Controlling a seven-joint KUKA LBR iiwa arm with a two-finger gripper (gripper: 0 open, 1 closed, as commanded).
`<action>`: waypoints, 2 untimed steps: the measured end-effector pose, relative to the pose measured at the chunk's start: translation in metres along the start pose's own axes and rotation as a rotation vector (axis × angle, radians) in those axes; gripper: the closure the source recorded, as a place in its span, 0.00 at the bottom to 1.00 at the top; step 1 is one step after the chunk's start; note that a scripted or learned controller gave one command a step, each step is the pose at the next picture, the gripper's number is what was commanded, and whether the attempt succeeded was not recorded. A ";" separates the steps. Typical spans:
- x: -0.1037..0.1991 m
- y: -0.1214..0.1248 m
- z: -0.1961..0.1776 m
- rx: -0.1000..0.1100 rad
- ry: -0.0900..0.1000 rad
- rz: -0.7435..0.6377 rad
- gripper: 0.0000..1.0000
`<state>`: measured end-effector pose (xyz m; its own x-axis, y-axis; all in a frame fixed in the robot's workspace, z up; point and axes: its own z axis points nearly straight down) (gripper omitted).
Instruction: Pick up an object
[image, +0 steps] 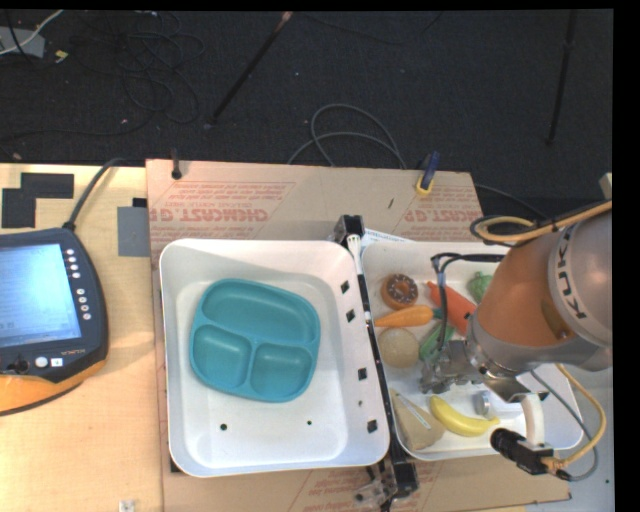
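Note:
The right bin (400, 445) holds several toy foods: a yellow banana (458, 417), a long orange carrot (404, 318), a round brown biscuit (400, 291), a beige ball (399, 348), a red-orange piece (456, 304), a green piece (480, 286) and a pale wedge (420, 424). My gripper (441, 373) hangs low over the middle of this bin, just above the banana and right of the beige ball. The bulky wrist with the orange band (520, 295) covers the bin's right half.
The left bin (190, 420) holds a teal divided plate (255, 338). A black clip bar (362, 330) runs between the bins. A tablet (40, 305) lies on the bench at far left. Cables (545, 455) trail near the right bin's front corner.

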<state>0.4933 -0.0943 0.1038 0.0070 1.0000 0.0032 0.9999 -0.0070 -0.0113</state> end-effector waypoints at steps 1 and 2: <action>0.000 0.000 0.000 0.000 0.000 0.003 0.00; -0.009 0.003 0.018 -0.005 -0.001 -0.007 0.00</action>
<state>0.4964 -0.1031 0.0856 0.0001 1.0000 0.0020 1.0000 0.0000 -0.0066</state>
